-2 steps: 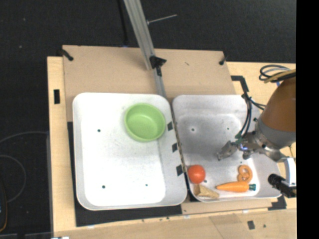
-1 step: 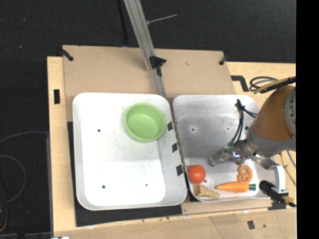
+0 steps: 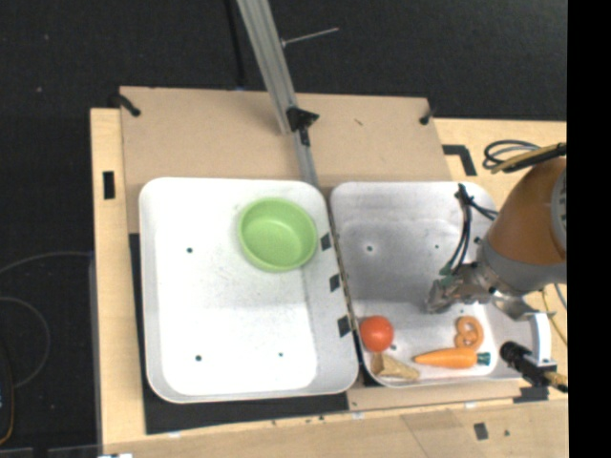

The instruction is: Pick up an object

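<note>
Gripper [image 3: 447, 294] is down in the right bin [image 3: 401, 227], near its right side, arm [image 3: 530, 227] coming in from the right edge. Finger state: cannot tell, the tip is a dark blurred mass seen from above.

Task things, all in the right bin's near strip, none between the fingers as far as the view shows:
- orange pretzel-shaped ring [image 3: 468, 331]: just below and slightly right of the gripper tip, closest item, apart from it.
- carrot [image 3: 445, 358]: lying flat, roughly level with the bin's front wall, directly below the tip, just under the ring. Green stub at its right end.
- red tomato-like ball [image 3: 376, 333]: below and well left of the tip, against the bin's left wall.
- tan wedge-like piece [image 3: 393, 367]: below the ball, in the front-left corner, touching or almost touching the ball; cannot tell which.

Other stuff: green bowl [image 3: 278, 235] sits upright in the left bin [image 3: 191, 351], upper right part of it, far left of the gripper, across the divider between bins. Metal rail [image 3: 272, 60] runs down from the top of the view to the gap between the bins. Black cables [image 3: 466, 222] hang off the wrist just above the tip. Bin floor between the tip and the ring is bare.
</note>
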